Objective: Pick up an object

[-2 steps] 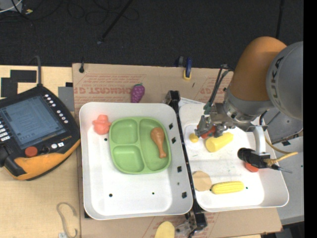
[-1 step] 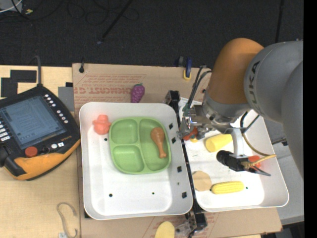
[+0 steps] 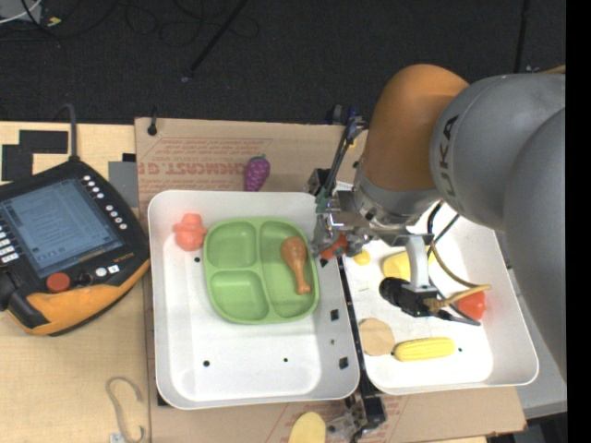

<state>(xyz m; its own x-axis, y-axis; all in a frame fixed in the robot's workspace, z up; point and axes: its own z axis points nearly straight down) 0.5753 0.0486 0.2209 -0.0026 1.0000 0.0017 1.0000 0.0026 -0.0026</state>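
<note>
Hanging low from the big grey arm, the end effector (image 3: 331, 238) sits right over the wall where the two white bins meet. From where I stand I cannot tell whether it is open or closed; the wrist hides too much of it. Nothing seems to be held in it.

The closest thing to it is a brown toy drumstick (image 3: 296, 264), which I would guess is the one to go for. It lies flat along the right side of a green divided tray (image 3: 235, 298) in the left-hand bin (image 3: 242, 381), thick end up towards the end effector and thin bone end pointing down the tray.

It looks like hollow moulded plastic: light, stiff and rather smooth, nothing that would break. I'd say the risk is slip, not damage. The rounded meaty end would likely squirt out of a pinch, so the narrower shank, taken across its width near the middle, seems the better hold. The tray ridge beside it may get in the way of a descent.

Other candidates are a pink toy (image 3: 188, 232) beside the tray. In the right-hand bin (image 3: 517, 358) there are also a yellow corn cob (image 3: 424, 348) and a tan disc (image 3: 376, 336), all of them well apart from the drumstick.
</note>
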